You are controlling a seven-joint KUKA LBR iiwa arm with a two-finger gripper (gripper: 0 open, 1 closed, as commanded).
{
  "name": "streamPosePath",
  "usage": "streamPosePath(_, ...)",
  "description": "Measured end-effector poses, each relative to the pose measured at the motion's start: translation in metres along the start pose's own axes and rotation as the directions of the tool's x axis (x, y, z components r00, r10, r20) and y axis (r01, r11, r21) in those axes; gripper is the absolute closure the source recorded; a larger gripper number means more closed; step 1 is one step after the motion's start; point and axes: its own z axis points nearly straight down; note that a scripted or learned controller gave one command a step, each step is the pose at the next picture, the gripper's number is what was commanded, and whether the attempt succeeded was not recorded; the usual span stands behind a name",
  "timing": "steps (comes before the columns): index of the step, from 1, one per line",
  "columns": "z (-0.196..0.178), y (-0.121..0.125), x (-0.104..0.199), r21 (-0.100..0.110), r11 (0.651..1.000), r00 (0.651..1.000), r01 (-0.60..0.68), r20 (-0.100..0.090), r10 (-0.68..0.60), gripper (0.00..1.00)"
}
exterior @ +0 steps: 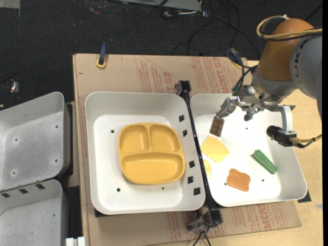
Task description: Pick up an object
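right bin (292, 188), near edge: orange toast-shaped piece (239, 180). green stick (264, 161) just right of it, further back. pale yellow slice (215, 149) beside divider. left bin (97, 137) holds yellow divided tray (151, 154). further back, gripper (240, 108) over right bin, fingers spread apart, nothing between them. small brown block (217, 126) just below left finger; touching or not, cannot tell.

My arm (294, 50) runs off the right edge; a second yellow piece (206, 166) hides behind the bin divider (195, 147).
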Motion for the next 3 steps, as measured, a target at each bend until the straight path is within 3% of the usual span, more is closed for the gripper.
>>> streamPosePath(1,0.06,0.002,0.008,0.0,1.0,1.0,0.003,-0.001,-0.003,0.0)
streamPosePath(2,0.088,0.001,0.009,-0.003,1.0,1.0,0.0,0.0,0.0,0.0)
streamPosePath(3,0.076,0.002,0.009,-0.006,1.0,1.0,0.0,0.001,0.0,1.0)
